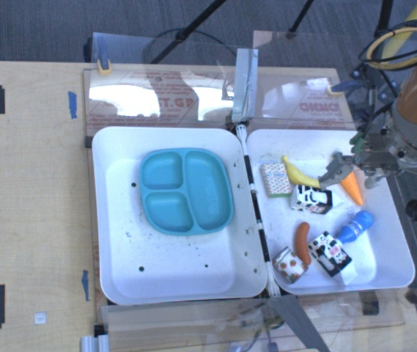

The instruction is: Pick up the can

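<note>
My gripper (347, 169) hangs over the right bin's (395, 259) far side, fingers spread, holding nothing. The can (290, 265) lies at the near left corner; its label is unreadable.

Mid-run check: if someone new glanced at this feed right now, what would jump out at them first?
Probably the turquoise three-compartment plastic plate, alone in the middle of the left white bin. Next, the clutter of small toys in the right white bin: a yellow banana, an orange carrot, a blue bottle, a small printed can near the front edge. The grey gripper hangs over that bin's far right side, beside the carrot.
</note>
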`<state>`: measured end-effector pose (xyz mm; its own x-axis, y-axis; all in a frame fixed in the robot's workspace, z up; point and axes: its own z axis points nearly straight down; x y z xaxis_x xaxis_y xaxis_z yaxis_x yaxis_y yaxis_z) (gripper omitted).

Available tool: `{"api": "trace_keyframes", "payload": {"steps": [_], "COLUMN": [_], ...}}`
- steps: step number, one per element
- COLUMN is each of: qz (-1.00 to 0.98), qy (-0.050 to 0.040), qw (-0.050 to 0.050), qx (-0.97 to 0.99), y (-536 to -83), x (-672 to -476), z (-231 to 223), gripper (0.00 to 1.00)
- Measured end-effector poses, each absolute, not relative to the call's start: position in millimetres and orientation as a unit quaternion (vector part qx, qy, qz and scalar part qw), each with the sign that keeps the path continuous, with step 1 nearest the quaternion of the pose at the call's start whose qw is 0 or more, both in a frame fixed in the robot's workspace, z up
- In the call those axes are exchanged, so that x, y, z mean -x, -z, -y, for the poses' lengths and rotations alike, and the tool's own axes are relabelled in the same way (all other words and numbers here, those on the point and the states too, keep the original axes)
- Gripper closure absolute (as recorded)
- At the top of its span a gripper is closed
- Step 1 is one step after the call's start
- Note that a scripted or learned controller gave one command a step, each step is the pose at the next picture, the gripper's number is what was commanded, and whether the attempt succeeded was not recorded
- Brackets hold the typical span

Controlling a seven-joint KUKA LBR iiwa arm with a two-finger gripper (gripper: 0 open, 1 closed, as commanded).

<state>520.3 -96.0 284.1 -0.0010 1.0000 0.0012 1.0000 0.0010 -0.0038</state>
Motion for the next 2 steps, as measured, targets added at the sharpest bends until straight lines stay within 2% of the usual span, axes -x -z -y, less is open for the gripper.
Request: {"api": "trace_keyframes", "payload": {"steps": [1,2], "qz": [0.707,0.622], "qy": [-0.0006,0.0003], "qw": [0.001,-0.002], "qx": [0.707,0.783], "y": [-293.9,-357.2], "x": [-521.1,-611.6], "z": [96.3,127.3], "gripper": [1.0,1.0]}}
